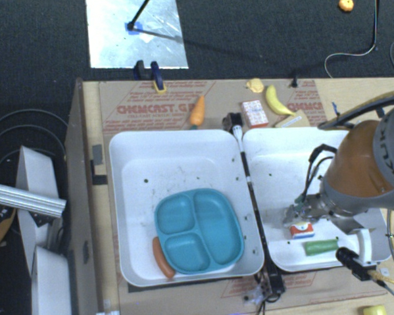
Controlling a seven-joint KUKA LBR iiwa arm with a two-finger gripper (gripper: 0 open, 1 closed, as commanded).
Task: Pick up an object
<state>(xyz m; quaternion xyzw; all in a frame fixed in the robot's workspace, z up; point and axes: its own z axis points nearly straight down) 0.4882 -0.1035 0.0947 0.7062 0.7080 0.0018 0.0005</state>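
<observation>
One end effector (300, 215) low in right bin (276, 162), over small red-white item (302, 231)

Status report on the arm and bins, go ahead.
Gripper low in right bin, above small red-and-white item. Green piece beside it. Nothing visibly held.

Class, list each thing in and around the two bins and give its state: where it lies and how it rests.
Blue tray: flat in left bin.
Orange sausage: beside tray's left edge.
Green block: flat in right bin.
Red-and-white item: under gripper.
Banana: on cardboard behind the bins.
Carrot: on cardboard, tilted.
</observation>
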